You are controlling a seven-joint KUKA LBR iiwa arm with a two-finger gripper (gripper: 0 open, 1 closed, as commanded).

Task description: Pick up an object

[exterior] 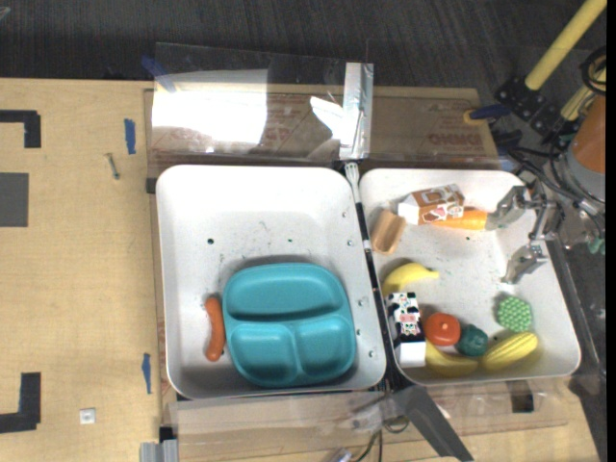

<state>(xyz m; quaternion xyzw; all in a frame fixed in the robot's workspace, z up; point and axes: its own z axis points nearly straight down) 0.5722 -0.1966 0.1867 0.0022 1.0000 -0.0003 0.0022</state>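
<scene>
Hovering over the far right part of the right shallow white plastic bin (pixel 568 349), my end effector (pixel 525 229) hangs with its two metal fingers spread apart and nothing between them. No object is picked yet.

The nearest candidate is the orange carrot-shaped toy (pixel 452 220), lying just left of my fingertips with its long axis running left to right, its tip pointing toward me. Pressed against its far side is a small orange-and-white printed carton (pixel 435 201). Toward the near side of me, just below my fingers in the view, sits a green knobbly round toy (pixel 515 312), textured and small. I judge the carrot the easiest reach: I would need to shift left and close across its narrow width.

Farther off in this bin lie a smooth yellow banana-shaped toy (pixel 410 276), a tan bread-like piece (pixel 387 230), a red tomato-like ball (pixel 443 329) and a yellow corn-shaped toy (pixel 511 348).

The left white bin (pixel 183 210) holds a teal divided plastic tray (pixel 286 323) and an orange sausage-shaped toy (pixel 215 328).
</scene>
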